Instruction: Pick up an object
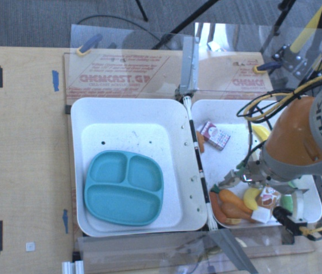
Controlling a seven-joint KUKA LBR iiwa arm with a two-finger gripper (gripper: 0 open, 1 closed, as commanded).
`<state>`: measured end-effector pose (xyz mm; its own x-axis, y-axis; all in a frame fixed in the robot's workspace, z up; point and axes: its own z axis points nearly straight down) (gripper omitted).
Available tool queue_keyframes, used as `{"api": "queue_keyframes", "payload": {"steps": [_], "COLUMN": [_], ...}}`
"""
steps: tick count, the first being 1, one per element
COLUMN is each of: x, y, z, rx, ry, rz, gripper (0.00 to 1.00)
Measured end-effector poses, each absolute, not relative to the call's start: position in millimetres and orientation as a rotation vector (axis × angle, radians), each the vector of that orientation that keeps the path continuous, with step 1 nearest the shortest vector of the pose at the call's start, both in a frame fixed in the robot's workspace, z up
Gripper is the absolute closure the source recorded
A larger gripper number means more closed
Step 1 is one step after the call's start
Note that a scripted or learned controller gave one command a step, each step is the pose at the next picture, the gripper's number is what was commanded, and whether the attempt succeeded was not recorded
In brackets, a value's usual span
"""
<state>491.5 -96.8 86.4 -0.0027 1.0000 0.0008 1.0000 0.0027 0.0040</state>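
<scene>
My gripper point(240, 178) hangs low over the near part of the right bin point(229, 113), under the arm's orange band point(295, 133). Just below it lies a pile of toy food: an orange carrot point(234, 198), a second orange piece point(224, 213), a yellow piece point(252, 197) and a red and white item point(269, 197). The gripper looks very close to the carrot, and I see nothing held. A small red and white box point(214, 135) lies at the back of this bin. The arm partly hides a yellow banana-like piece point(260, 133).
In the left bin point(92, 119) rests a teal divided plate point(125, 187). A small orange piece point(200, 145) lies against the divider between the bins. Something green point(287, 201) sits at the right bin's near right corner. Cables loop above the arm.
</scene>
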Motion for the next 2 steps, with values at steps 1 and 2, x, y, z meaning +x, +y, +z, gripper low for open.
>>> {"api": "queue_keyframes", "payload": {"steps": [1, 2], "x": [492.0, 491.9], "y": [-127.5, -129.5], "z": [86.2, 94.3], "rx": [2.105, 2.109], "ry": [2.326, 2.319], "rz": [0.009, 0.006], "gripper": [0.0, 1.0]}}
